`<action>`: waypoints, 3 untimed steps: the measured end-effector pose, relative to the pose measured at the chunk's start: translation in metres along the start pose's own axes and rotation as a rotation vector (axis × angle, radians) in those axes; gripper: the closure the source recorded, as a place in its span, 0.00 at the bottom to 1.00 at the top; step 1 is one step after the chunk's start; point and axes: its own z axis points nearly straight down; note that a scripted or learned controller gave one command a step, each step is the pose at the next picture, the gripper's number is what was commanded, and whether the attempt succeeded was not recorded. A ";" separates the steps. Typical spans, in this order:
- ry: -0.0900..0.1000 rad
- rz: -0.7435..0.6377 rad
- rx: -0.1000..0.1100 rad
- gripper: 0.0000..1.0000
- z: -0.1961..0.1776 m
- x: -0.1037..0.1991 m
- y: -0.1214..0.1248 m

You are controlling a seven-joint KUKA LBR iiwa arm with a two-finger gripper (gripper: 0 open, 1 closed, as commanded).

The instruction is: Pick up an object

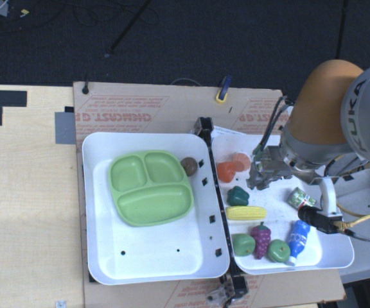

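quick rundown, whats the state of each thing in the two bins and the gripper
gripper: low over the right bin, above the toys
green divided plate: flat, right way up, left bin
brown ball: resting at the plate's rim
corn cob: lying on its side
blue bottle: lying down
purple grapes: between two green fruits
dark green toy: just under the gripper, not held

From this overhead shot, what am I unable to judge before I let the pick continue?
- The two-finger gripper: dark and small in the camera view, so the finger state is unreadable.
- The right white bin: the grey arm with orange band covers its far right corner.
- The small green-labelled can: partly behind cables, label too small.
- The brown round object by the green divided plate: too blurred to identify.
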 end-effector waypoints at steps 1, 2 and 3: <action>0.000 0.000 0.000 1.00 -0.010 0.030 -0.038; -0.001 0.001 0.000 1.00 0.005 0.046 -0.050; -0.001 0.004 -0.001 1.00 -0.004 0.042 -0.068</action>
